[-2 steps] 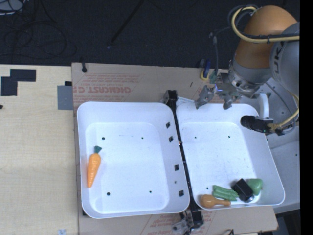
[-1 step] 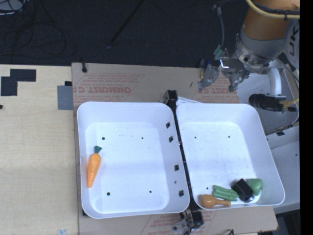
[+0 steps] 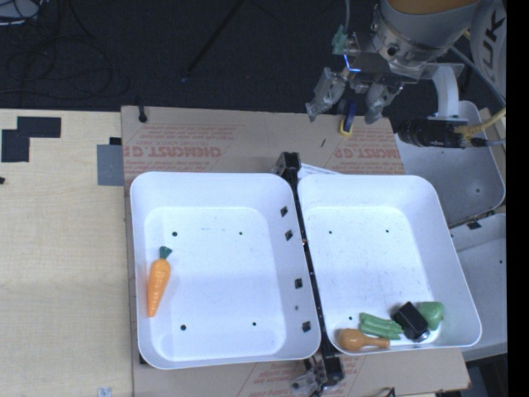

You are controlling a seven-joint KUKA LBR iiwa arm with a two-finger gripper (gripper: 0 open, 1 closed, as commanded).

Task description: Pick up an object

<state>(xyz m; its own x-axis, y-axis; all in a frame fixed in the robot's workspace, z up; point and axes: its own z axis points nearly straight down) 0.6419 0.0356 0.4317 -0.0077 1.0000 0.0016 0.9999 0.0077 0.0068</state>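
Note:
My gripper [image 3: 350, 100] hangs high above the cardboard behind the right bin [image 3: 438, 213], away from every object. Its two fingers [image 3: 323, 98] stand spread apart, so it is open. A thin blue and yellow piece [image 3: 346, 122] hangs in the gap; the fingers do not close on it. An orange toy carrot [image 3: 158, 278] with a green top lies at the left side of the left bin [image 3: 207, 190]. In the right bin's near right corner lie a green pod [image 3: 380, 326], a black block [image 3: 411, 321], a green piece [image 3: 431, 311] and an orange-tan pear-shaped toy [image 3: 362, 340], packed close together.
A black divider with clips [image 3: 297, 255] runs between the two bins. Brown cardboard [image 3: 223, 143] lies under and behind them. A grey plate [image 3: 471, 168] and a black fitting [image 3: 434, 132] sit at the right, by the arm.

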